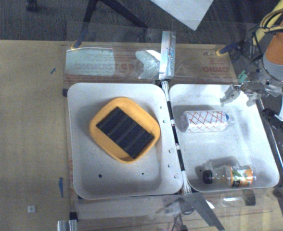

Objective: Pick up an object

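Note:
In the left bin (83,177) lies an orange square pad with a black ribbed panel (124,129). The right bin (257,143) holds a white roll with a red criss-cross pattern (206,121), lying on its side near the bin's middle. A clear bottle with a black cap and orange label (228,175) lies along that bin's front wall. My gripper (239,96) hangs over the right bin's far right corner, above and to the right of the roll. It is open, with nothing between its fingers (227,96).
A metal divider (167,57) and clear plastic sheets stand behind the bins. Yellow cables (271,20) hang by the arm at the upper right. The bins' shared rim (173,129) runs between the pad and the roll.

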`<action>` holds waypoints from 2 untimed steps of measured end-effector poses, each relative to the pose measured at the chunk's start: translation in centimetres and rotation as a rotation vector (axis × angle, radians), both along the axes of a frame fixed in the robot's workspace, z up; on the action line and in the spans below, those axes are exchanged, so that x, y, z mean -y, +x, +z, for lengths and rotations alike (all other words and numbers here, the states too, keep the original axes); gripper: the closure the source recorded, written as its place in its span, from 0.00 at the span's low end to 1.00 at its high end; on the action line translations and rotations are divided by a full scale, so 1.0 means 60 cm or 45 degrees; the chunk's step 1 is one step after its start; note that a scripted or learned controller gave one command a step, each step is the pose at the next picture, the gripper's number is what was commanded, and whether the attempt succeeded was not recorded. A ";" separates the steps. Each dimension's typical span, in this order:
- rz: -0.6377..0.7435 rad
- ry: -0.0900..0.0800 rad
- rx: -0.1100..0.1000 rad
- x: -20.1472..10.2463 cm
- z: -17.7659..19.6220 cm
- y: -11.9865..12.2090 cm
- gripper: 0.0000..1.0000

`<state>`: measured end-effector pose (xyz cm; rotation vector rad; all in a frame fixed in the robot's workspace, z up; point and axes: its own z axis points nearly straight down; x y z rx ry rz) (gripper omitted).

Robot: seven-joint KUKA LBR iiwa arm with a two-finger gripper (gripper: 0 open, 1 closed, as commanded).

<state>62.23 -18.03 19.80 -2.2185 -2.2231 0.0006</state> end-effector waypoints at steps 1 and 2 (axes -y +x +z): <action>0.142 -0.003 0.006 -0.013 -0.138 0.002 0.00; 0.422 -0.002 0.008 -0.091 -0.184 -0.046 0.00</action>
